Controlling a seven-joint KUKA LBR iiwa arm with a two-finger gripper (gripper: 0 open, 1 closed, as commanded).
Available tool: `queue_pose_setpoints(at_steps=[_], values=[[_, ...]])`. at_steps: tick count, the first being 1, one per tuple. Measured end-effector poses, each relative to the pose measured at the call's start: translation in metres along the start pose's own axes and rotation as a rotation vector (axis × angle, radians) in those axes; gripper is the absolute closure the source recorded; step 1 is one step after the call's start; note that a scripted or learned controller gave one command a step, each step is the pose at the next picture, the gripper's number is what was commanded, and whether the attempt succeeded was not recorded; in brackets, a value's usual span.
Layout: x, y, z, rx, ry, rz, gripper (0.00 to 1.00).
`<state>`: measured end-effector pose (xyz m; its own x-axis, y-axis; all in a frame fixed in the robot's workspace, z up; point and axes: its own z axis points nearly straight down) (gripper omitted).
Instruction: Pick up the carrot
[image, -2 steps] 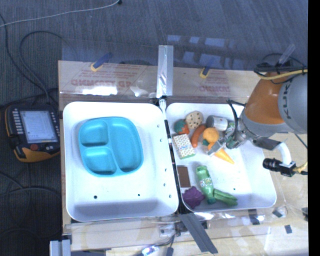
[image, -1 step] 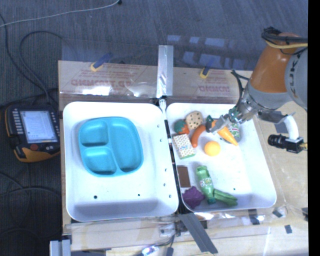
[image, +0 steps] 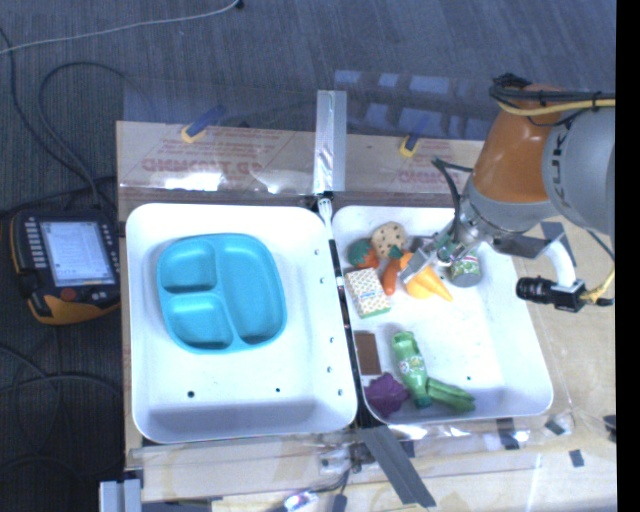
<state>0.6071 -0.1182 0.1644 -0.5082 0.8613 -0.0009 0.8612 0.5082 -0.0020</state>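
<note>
Across bench, two white bins side by side. Left bin (image: 150, 400): blue divided tray (image: 220, 290), wide bare floor around it. Right bin (image: 510, 370): clutter packed toward upper left and lower left; lower-right floor open, good exit room. Arm (image: 520, 150): over upper right corner, close to far rim. Gripper (image: 447, 250): low among items, finger state cannot tell. Carrot (image: 428, 284): orange cone, just below-left of gripper, touching neighbours. Cookie (image: 388, 238), patterned block (image: 367, 292) crowd its left. Judgement: approach from open right side, lift straight, clear of rim.
</note>
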Motion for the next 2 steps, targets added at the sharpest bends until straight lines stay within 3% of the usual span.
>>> queue_pose_setpoints(at_steps=[1,2], values=[[-0.017,0.049,0.063,0.007,0.002,0.286,1.00],[0.018,0.082,-0.020,-0.002,-0.001,0.242,1.00]])
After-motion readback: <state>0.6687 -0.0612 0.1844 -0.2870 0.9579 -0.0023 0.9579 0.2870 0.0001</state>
